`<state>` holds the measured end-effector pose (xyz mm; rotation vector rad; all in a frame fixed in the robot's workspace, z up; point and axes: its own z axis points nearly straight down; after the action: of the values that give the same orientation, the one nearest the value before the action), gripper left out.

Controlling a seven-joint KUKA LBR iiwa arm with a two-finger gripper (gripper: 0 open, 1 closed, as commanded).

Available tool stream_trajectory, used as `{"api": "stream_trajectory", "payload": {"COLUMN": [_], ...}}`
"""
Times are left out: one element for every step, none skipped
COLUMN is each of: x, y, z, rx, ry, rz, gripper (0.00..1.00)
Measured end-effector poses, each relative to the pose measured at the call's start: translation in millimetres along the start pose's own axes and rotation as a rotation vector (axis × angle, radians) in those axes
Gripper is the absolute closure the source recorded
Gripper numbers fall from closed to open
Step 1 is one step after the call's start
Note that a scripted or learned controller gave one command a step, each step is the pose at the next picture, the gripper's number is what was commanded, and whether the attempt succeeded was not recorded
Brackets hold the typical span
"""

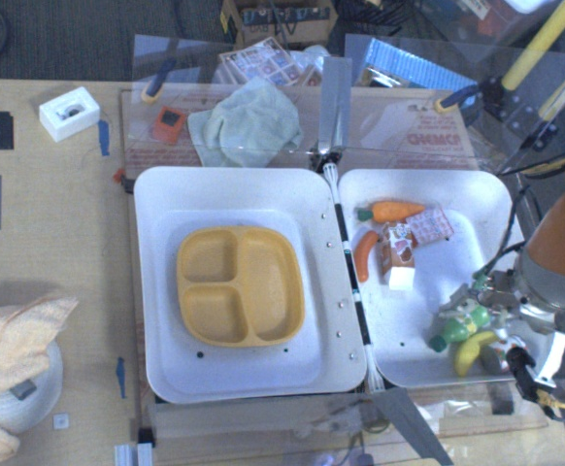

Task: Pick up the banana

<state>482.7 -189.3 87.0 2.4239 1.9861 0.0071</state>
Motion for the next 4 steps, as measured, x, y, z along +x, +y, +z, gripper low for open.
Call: {"api": "stream_trajectory", "payload": {"x": [8.4,8.5,8.5,8.5], "y": [-2.4,-2.5,-2.5,-2.5], "z": [-0.3,-0.3,-0.3,-0.3], "rx": [0.001,0.001,0.001,0.001], "ry": [0.000,0.000,0.000,0.000], "rz": [-0.108,-0.109,-0.109,-0.109], "gripper": [0.00,0.00,0.00,0.00]}}
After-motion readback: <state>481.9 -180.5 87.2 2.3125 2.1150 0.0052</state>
